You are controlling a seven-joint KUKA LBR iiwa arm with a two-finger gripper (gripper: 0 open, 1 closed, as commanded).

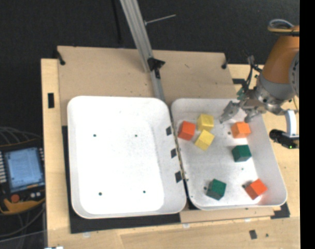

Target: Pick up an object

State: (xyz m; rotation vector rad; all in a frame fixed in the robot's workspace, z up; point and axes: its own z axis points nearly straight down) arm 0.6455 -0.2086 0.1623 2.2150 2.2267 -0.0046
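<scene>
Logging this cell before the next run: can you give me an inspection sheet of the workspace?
Surface: wooden bench bearing left bin and right bin.
Job's things: in the right bin, three orange blocks, two yellow blocks, two green blocks.
Clutter: nothing seen.
Grippers: gripper over the right bin's far edge, fingers spread, holding nothing.
Cables: bundle at far left.
Surroundings: handheld screen unit, slanted metal rail.
</scene>
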